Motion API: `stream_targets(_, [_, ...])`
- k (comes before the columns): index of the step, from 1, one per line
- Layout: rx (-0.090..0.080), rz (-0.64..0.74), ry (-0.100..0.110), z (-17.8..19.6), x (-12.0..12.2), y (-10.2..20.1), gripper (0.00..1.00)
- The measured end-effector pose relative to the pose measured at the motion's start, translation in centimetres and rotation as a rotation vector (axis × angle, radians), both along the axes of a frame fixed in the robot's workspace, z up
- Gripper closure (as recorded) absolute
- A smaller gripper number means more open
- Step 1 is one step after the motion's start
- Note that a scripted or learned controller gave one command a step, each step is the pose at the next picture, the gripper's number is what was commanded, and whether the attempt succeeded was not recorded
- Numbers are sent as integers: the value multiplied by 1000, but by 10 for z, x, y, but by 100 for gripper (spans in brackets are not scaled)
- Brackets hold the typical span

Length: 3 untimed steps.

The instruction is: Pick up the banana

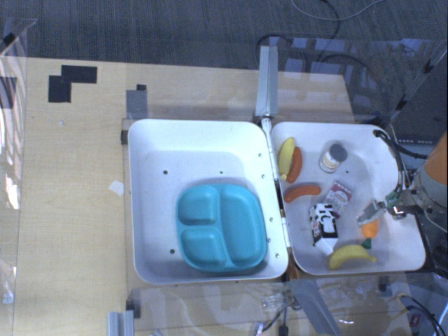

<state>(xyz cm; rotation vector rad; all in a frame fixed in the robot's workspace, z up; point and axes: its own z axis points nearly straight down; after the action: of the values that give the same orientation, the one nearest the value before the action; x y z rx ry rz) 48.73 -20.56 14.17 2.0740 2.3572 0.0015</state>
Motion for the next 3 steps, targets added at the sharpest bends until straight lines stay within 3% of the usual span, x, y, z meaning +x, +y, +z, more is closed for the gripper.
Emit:
stream_targets(1, [1, -15, -2, 26, 115, 22, 0])
stream_targets(2, [-1, -31, -3, -16, 183, 51, 0])
stream_targets(3, [-1, 186, -2, 26, 81, 25, 0])
